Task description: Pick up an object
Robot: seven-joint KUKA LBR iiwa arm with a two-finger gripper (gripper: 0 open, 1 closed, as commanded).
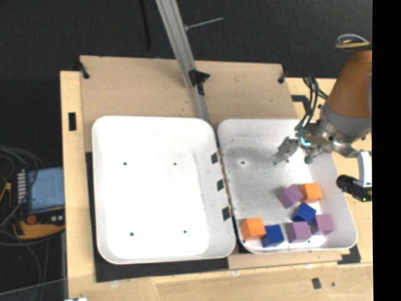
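- Two shallow white bins sit side by side on the bench: the left bin and the right bin.
- Seven small blocks lie in the right bin, all crowded toward its near right corner.
- Near edge, left to right: an orange block, a blue block touching it, a purple block, and a smaller purple block.
- Further back: a larger purple block, a second orange block just beside it, and a second blue block between the two rows.
- The arm reaches in from the right, over the far right part of the right bin.
- The gripper hangs above bare bin floor, well apart from the blocks; its fingers stand spread, with nothing between them.
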